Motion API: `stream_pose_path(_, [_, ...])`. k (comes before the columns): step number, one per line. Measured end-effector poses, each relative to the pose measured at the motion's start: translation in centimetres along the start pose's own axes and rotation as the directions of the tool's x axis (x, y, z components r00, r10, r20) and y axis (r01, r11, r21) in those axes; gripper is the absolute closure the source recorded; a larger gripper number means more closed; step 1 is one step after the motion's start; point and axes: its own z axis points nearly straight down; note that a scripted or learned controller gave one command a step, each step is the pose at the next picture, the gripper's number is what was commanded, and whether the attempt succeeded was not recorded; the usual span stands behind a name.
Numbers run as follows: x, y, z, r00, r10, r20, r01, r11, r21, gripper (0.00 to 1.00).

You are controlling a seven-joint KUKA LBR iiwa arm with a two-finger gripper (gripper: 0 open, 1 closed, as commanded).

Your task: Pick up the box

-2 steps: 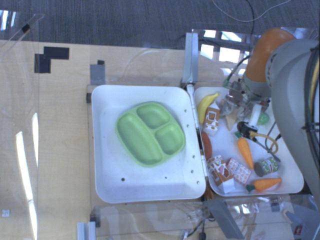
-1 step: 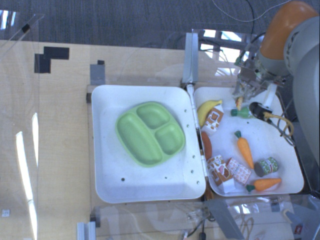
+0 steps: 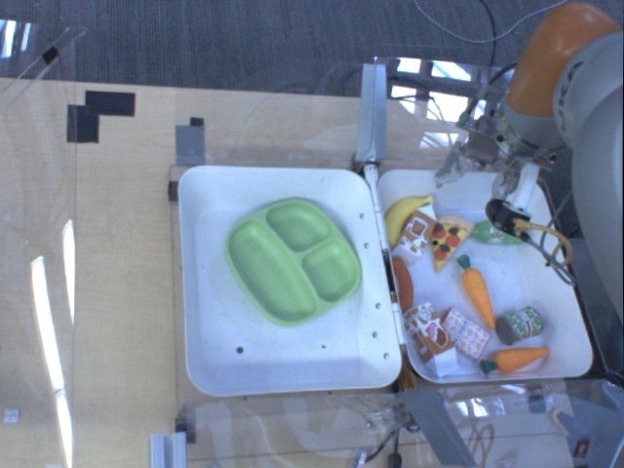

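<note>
Camera view: pincer [image 3: 480, 156] is hung over right bin's [image 3: 575, 354] far edge; finger state can't be told. Patterned box [image 3: 466, 332] is left near front, w/ carrots [image 3: 477, 295] beside it.

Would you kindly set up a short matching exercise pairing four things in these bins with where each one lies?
Things:
1. green divided plate
2. banana
3. pizza slice
4. gripper

Places:
A. far left corner of the right bin
B. over the right bin's far edge
C. middle of the left bin
D. just right of the banana, nearer the camera

Pairs: 1-C, 2-A, 3-D, 4-B
</note>
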Motion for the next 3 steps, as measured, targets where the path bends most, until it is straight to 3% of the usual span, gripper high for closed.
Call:
stream_pose_path(1, [3.9,-1.5,-1.1,1.0,-0.022,0.001,0.022,1.0,0.001,0.0])
stream_pose_path(2, [-1.2,-3.3,6.0,1.0,-0.003,-0.008,0.003,0.999,-0.032,0.0])
stream_pose_path(3, [-6.8,-3.4,6.9,0.999,-0.035,-0.015,0.034,0.998,-0.047,0.0])
